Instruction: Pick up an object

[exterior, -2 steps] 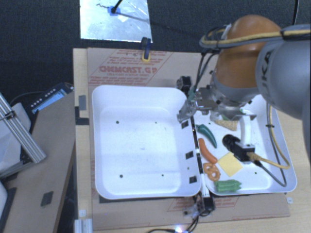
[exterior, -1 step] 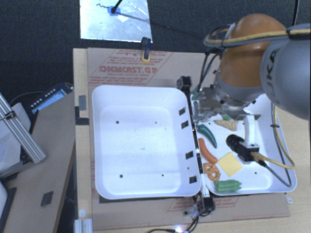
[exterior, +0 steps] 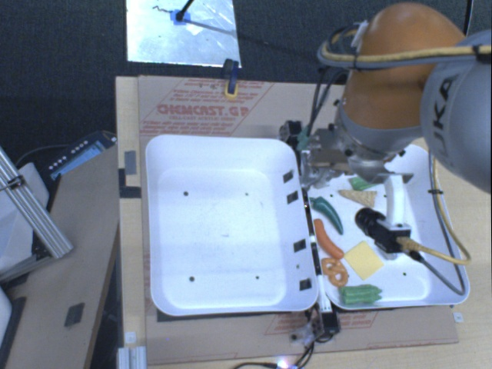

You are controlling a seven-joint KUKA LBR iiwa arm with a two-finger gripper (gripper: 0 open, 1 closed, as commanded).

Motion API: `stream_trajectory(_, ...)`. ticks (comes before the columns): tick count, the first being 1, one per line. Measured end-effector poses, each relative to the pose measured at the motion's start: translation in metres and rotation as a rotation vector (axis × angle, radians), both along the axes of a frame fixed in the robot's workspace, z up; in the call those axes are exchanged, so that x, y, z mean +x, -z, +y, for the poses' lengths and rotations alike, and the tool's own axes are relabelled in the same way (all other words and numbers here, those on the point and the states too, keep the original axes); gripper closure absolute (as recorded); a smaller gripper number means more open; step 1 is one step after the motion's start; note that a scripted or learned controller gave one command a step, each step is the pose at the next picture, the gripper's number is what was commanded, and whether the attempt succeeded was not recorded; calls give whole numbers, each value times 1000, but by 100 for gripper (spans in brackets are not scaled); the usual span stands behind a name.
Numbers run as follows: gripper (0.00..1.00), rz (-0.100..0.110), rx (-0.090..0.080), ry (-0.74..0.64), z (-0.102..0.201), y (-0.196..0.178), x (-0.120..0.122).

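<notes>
The right bin (exterior: 430, 283) holds several toy foods. A dark green pepper (exterior: 327, 212) lies near its left wall, with an orange carrot (exterior: 329, 241) and a pretzel (exterior: 334, 269) below it. A yellow cheese square (exterior: 363, 260) and a green pea pod (exterior: 360, 293) lie toward the front. A tan chip (exterior: 360, 197), a light green piece (exterior: 360, 183) and a white tube (exterior: 394, 197) sit under the arm. My gripper (exterior: 313, 174) hangs low at the right bin's back left corner, just above the pepper, with the wrist hiding much of it.
The left bin (exterior: 223, 221) stands beside the right one, and black clips (exterior: 298, 244) line the shared wall. Both rest on a cardboard sheet (exterior: 200, 106). A blue and yellow clamp (exterior: 230, 78) stands at the back. The arm's big orange joint (exterior: 403, 33) overhangs the right bin's rear.
</notes>
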State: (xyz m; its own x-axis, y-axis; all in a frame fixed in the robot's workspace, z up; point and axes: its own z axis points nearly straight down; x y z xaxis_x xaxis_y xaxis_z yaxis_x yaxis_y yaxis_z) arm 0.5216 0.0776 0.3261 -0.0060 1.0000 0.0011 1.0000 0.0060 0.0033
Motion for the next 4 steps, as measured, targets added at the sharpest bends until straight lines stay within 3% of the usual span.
stream_trajectory(1,100,0,-1,-1,28,42,57)
stream_trajectory(2,100,-11,2,0,37,-109,62)
stream_trajectory(3,100,0,-2,11,-60,-112,63)
stream_trajectory(4,100,0,-4,11,-142,-87,98)
